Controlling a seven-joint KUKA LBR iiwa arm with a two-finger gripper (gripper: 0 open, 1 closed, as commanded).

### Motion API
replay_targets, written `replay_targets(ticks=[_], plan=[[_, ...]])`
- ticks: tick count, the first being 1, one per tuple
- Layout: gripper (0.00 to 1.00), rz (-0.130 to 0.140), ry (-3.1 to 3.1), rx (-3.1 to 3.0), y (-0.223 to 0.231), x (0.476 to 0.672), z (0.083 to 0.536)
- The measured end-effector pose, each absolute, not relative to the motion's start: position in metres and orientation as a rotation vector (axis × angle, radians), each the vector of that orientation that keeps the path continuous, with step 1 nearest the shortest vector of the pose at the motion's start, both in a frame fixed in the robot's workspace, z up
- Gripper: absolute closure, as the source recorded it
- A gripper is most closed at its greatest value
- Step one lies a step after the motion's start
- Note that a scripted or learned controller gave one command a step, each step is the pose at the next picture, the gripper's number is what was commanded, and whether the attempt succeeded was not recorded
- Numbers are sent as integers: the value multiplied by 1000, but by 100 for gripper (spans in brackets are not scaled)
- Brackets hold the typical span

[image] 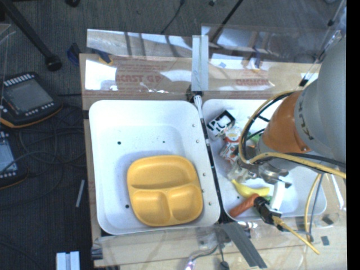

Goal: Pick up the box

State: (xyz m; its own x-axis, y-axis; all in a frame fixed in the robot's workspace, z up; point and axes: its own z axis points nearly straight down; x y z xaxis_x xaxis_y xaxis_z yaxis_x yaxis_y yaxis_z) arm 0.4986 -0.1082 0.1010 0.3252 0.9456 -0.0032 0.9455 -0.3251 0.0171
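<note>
Nearest me, at the front of the right bin [298, 194], an orange carrot [243, 206] lay slantwise, w/ a yellow banana [246, 188] just behind it, the two touching or nearly so. Across the divider, the left bin [112, 129] held a yellow divided plate [164, 189] in its front half, well apart from the rest.

Above the banana hung the gripper [253, 166], under the arm [320, 111] w/ its orange band, coming in from the right. Cables and the wrist blocked my line of sight, so I couldn't tell if the gripper was apart or together, and I saw nothing held in it.

Farther in, just beside the gripper on its far-left side, sat a small red-and-white item [231, 140]; too blurry to say what. Behind that, in the far left corner of the right bin and close to the divider, was the box [220, 121]: small, black-and-white, tilted. It sat apart from the gripper, w/ the red-and-white item between them.

Beyond both bins a cardboard wall [140, 77] ran along the back of the tabletop. On the floor far left lay a handheld screen unit [25, 98].
</note>
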Motion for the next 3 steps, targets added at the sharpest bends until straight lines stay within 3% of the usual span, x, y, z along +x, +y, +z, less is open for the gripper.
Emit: replay_targets(ticks=[1,3], plan=[[0,8,1817,2546,-108,498,100],[0,6,1818,2549,-107,511,91]])
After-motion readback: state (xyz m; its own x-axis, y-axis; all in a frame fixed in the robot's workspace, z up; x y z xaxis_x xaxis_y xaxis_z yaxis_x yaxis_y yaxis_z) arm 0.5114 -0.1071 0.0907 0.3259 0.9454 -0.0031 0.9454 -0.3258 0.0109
